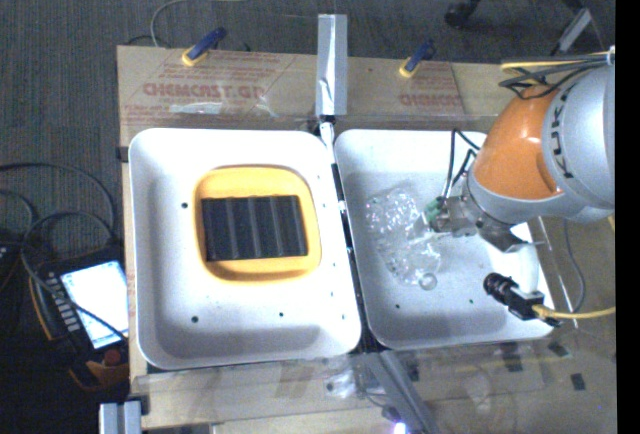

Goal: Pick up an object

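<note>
A yellow, rounded rectangular object with a black ribbed centre (255,223) lies flat in the left bin (160,322). In the right bin (400,157) a crumpled piece of clear plastic (402,233) sits near the middle. My gripper (444,215) hangs low over the right bin under the orange wrist band, at the right edge of the clear plastic. Whether it touches the plastic cannot be made out.
The raised rims of the two bins meet in a ridge (340,222) between them. A grey upright post (331,72) stands behind that ridge. Two blue clamps (203,45) hold the cardboard backing at the far edge.
</note>
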Robot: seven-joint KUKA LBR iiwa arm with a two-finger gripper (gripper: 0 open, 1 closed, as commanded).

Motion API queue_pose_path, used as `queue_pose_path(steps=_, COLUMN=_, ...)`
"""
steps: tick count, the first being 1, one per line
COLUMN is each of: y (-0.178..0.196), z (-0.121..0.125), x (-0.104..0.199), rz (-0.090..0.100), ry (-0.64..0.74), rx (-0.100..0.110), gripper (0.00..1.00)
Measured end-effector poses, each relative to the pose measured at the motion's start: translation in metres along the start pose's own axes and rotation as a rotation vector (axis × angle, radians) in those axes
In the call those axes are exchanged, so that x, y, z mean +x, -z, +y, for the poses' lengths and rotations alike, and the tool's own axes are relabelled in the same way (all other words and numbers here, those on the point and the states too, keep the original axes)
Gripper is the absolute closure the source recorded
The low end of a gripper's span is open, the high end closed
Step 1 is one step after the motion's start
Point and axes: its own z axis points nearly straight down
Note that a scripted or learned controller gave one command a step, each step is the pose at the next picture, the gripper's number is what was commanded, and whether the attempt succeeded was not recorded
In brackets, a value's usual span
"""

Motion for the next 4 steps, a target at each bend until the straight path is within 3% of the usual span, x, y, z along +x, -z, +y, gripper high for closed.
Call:
queue_pose_path(steps=1, y=-0.006, z=-0.005, x=0.002, rz=0.004, ry=0.001, rx=0.016, gripper=0.00)
queue_pose_path(steps=2, y=-0.018, z=0.013, x=0.024, rz=0.006, ry=0.011, rx=0.026, gripper=0.00)
queue_pose_path(steps=3, y=-0.021, z=0.069, x=0.022, rz=0.006, ry=-0.022, rx=0.025, gripper=0.00)
queue_pose_path(steps=4, y=-0.024, z=0.118, x=0.017, rz=0.012, ry=0.064, rx=0.042, gripper=0.00)
